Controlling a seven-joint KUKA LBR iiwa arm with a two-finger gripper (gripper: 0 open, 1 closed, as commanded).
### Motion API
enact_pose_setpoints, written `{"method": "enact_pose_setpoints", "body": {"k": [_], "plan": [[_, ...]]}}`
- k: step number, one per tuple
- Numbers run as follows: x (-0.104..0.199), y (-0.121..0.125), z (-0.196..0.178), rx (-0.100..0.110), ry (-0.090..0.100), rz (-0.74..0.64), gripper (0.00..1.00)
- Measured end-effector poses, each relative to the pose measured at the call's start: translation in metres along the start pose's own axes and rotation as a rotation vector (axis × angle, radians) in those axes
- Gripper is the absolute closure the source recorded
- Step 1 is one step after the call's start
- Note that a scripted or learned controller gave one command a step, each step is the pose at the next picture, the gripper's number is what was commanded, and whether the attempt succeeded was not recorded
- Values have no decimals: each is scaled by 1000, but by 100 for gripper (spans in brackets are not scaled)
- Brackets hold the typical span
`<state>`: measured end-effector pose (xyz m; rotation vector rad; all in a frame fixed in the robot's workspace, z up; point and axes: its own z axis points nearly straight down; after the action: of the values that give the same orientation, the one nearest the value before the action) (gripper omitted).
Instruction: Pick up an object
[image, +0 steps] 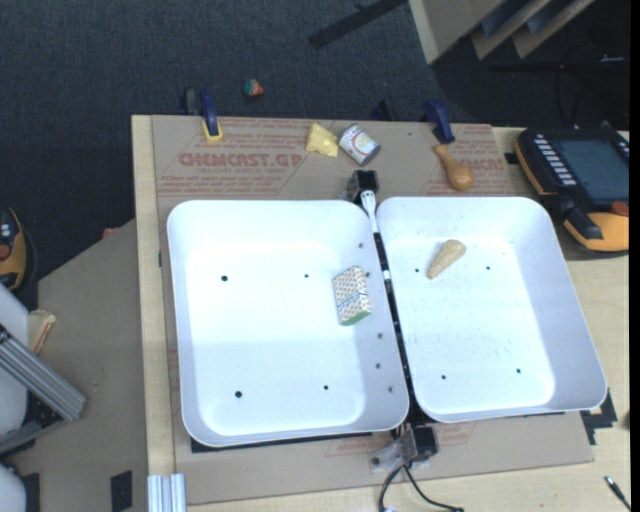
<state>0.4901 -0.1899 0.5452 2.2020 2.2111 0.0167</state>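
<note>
A small patterned green and white block (351, 295) lies in the left bin (200, 330), close to its right wall. A tan, bread-like piece (445, 257) rests in the upper part of the right bin (560, 330).
Behind the bins on the brown board lie a yellow piece (322, 141), a small white and grey can (359, 144) and a wooden-handled tool (453, 166). Blue clamps (209, 113) hold the board's far edge. A black and orange pendant (585, 180) sits at the right.
</note>
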Motion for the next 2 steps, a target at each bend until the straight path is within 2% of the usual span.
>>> {"method": "enact_pose_setpoints", "body": {"k": [1, 2], "plan": [[59, -16, 177, 39, 13, 0, 100], [44, -11, 11, 0, 1, 3, 100]]}}
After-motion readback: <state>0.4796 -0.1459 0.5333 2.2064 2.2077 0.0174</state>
